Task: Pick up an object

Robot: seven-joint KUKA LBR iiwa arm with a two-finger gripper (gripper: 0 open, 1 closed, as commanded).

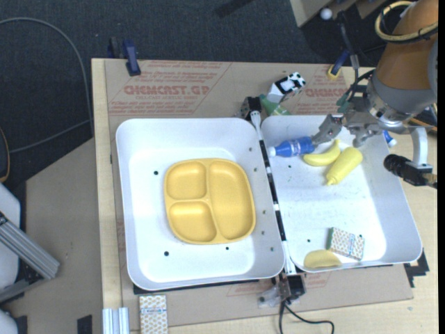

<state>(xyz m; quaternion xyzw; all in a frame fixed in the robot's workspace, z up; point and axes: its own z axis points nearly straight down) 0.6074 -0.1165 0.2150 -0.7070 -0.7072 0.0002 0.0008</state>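
We see two white bins side by side on the tabletop point(104, 186). The left bin point(139, 242) holds a yellow divided plate point(208, 200) lying flat near its middle. The right bin point(389, 221) holds several small things: a blue bottle point(292, 147) lying at its upper left, a yellow banana point(321, 157) just beside it, and a yellow squeeze bottle point(343, 165) lying tilted, touching or nearly touching the banana. Near the front wall lie a small patterned packet point(346, 243) and a pale yellow lemon-like piece point(321, 259), close together.

The arm comes in from the right, and its hand point(345, 125) hangs over the upper part of the right bin, just above the banana and the squeeze bottle. One finger point(325, 129) slants down toward the blue bottle's end. The fingers look spread apart, though the view is cluttered there, and we see nothing pinched between them.
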